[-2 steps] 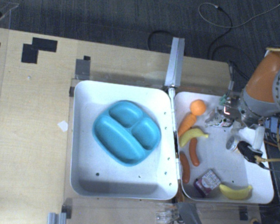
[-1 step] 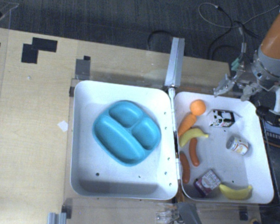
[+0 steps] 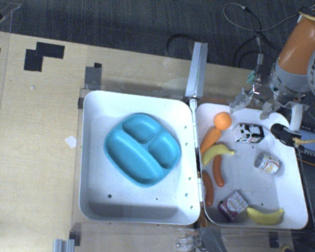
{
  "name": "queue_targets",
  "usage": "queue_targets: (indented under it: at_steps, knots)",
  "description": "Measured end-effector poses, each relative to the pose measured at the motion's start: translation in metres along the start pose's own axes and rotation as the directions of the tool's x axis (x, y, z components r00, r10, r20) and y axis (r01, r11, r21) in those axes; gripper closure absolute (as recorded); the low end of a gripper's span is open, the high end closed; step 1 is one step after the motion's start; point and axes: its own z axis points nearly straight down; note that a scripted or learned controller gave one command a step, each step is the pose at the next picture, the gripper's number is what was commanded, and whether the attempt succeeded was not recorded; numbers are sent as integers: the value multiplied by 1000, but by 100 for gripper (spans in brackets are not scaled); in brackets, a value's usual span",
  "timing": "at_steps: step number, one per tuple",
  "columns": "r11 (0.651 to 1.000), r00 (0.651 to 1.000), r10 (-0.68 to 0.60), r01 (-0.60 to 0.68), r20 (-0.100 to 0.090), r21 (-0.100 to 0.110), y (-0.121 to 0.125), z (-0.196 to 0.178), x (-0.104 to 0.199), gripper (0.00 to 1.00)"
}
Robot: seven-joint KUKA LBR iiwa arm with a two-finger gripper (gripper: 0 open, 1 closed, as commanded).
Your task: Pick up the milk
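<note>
The gripper (image 3: 258, 102) hangs over the far edge of the right bin (image 3: 301, 192), its fingers spread with nothing between them. Just nearer than the gripper, the milk (image 3: 250, 134), a small black-and-white carton, lies on the bin floor close to the far edge. An orange (image 3: 222, 120) and a carrot (image 3: 210, 139) sit beside the left wall, with a banana (image 3: 217, 153) and two sausages (image 3: 218, 171) below them. A small can (image 3: 268, 163) lies toward the right wall. A purple packet (image 3: 233, 205) and a second banana (image 3: 265, 215) rest along the near edge. The left bin (image 3: 93, 188) carries a blue divided plate (image 3: 142, 148) at its centre.
</note>
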Motion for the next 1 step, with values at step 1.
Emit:
queue_targets:
  at_steps: [1]
  knots:
    - [999, 999, -32, 32, 3, -29, -22, 91, -23, 0]
